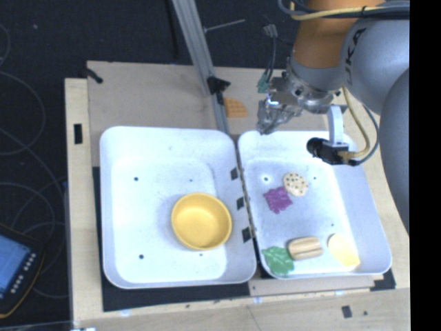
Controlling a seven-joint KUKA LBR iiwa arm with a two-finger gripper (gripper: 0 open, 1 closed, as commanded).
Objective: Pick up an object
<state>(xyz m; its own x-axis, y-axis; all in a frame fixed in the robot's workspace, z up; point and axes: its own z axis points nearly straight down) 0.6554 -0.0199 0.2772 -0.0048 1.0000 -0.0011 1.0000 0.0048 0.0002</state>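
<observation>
From above, a pale wooden bench (158, 95) stands on a dark floor (83, 19) where thin cables trail on the left. At the lower left corner of the view part of a handheld screen (14, 267) glows blue. A grey metal rail (196, 47) runs at a slant from the top of the view down to the seam between the two bins, with a small black clamp on it near the bench's far side. A small orange waffle-like piece (235, 108) lies on the bare wood just beyond the bins.

The left bin (124, 150) holds a yellow bowl (201, 220), upright, toward its near right part. The right bin (358, 198) holds five small things. A purple clump (278, 199) and a speckled cookie (295, 183) sit just beside each other near the middle. A green leafy piece (278, 260), a tan bread roll (304, 247) and a pale yellow lemon-like piece (342, 249) line the near wall, the green piece and roll touching.

The arm comes in from the right, its orange band at the top of the view. The gripper (267, 124) hangs at the far left corner of the right bin, over its rim, well apart from all the objects. Its fingertips look drawn close together with nothing between them, though the tips are small and dark against the rim. A black fitting (324, 148) with a cable sits at the bin's far edge.
</observation>
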